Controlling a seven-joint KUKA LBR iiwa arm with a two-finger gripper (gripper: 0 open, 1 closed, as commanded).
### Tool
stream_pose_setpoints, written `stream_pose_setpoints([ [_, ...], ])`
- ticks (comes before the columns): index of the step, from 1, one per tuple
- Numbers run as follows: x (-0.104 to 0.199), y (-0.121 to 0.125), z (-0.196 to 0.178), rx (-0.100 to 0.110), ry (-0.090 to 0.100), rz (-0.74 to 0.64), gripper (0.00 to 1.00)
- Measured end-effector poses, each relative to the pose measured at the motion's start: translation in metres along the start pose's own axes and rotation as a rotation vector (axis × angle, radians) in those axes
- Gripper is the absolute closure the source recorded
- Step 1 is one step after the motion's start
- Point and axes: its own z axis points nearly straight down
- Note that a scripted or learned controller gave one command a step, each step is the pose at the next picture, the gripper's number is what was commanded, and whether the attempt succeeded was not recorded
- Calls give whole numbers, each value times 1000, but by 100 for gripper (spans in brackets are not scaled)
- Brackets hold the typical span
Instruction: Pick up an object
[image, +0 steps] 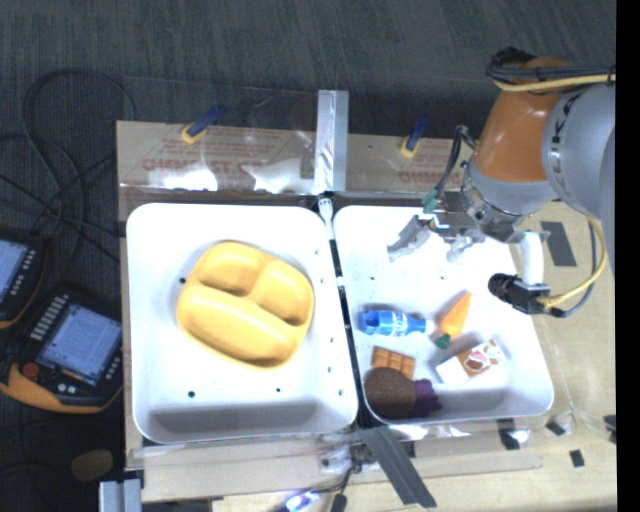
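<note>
My gripper (432, 240) hangs over the upper part of the right bin (520, 395), fingers spread open with nothing between them. Below it lie a blue bottle (392, 322), an orange carrot (454, 313), a brown waffle-like block (392, 359), a dark brown round object (389, 391) with a purple piece (427, 397) beside it, and a white and red box (472, 360). All these sit in the lower half of the right bin, apart from the gripper. A large yellow bread-shaped object (245, 301) fills the middle of the left bin (160, 400).
A metal divider post (331, 140) stands at the back between the bins. Clear plastic with blue and yellow clips lies behind the bins. Handheld control pendants (60, 345) and cables sit off the bench at left. The arm's orange band (515, 140) reaches in from upper right.
</note>
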Motion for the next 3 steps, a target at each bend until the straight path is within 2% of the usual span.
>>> stream_pose_setpoints([
  [1,-95,-16,65,0,-2,-144,0],
  [2,-99,-42,121,-11,-5,-313,0],
  [3,-98,-41,111,-15,-5,-314,100],
])
